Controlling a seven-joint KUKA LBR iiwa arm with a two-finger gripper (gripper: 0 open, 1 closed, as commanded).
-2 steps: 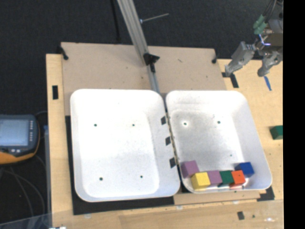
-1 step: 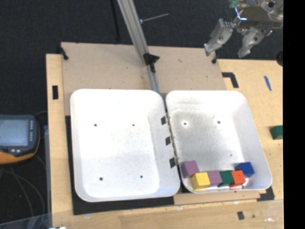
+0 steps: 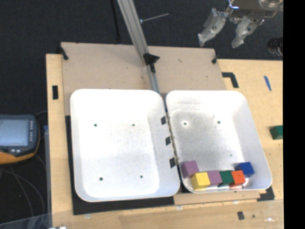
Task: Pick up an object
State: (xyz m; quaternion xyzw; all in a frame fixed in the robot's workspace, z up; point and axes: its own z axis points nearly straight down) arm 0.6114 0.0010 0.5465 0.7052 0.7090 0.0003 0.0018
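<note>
Task barely begun; nothing lifted. Gripper up at 1 o'clock of frame, beyond counter back edge, fingers spread, nothing between them. Blocks clustered at 5 o'clock corner of right bin: purple block, yellow block, orange block, blue block. Left bin alongside. Remaining: reach, descend, grasp, lift.

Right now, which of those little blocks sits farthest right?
The blue block, at the right end of the cluster in the right bin, beyond the orange block.
</note>
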